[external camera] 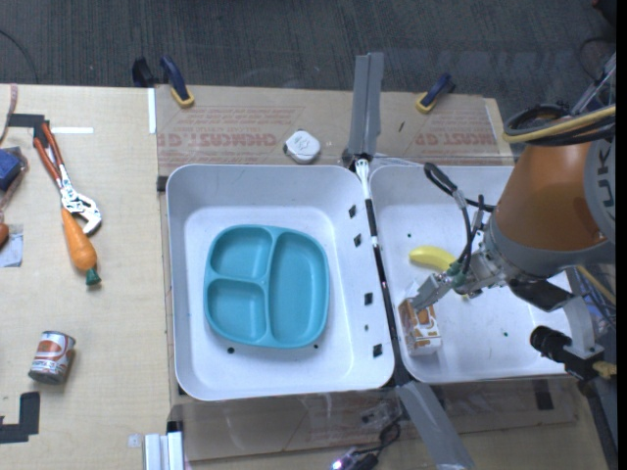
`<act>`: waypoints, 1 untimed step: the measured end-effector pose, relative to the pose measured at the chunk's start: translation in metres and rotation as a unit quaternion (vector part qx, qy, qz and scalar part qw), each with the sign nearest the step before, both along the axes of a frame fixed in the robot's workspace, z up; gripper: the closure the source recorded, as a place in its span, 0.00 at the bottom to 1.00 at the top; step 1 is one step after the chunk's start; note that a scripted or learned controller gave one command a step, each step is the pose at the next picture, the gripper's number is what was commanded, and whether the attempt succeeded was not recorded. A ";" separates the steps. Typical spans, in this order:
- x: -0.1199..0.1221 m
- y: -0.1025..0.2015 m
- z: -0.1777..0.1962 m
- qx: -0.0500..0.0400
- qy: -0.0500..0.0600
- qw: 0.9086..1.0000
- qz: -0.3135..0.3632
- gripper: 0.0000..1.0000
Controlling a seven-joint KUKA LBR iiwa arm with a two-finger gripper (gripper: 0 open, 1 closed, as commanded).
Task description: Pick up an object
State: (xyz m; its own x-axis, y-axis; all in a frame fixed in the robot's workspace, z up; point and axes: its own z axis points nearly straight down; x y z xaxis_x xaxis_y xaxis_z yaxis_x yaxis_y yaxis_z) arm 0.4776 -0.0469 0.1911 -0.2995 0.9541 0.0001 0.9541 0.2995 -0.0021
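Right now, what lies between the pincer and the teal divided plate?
In the camera view, the pincer is just above the small carton. Toward the teal plate lie bare white floor and the bins' adjoining walls.

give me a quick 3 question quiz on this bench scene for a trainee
1. True or false: the blue divided plate lies in the same bin as the banana.
2. Which item is the hand closest to? A) small carton B) can C) carrot
3. How many compartments does the plate have?

Key:
1. False. The plate is in the left bin, the banana in the right bin.
2. A. The hand sits just above the carton.
3. Three.
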 end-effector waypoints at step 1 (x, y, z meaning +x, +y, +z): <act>0.006 -0.047 -0.080 0.000 -0.010 0.997 0.079 0.00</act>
State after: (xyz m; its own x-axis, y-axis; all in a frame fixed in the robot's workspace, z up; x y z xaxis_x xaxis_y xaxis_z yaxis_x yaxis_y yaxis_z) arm 0.4837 -0.0943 0.1114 -0.4464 0.8948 -0.0069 0.8947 0.4464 0.0171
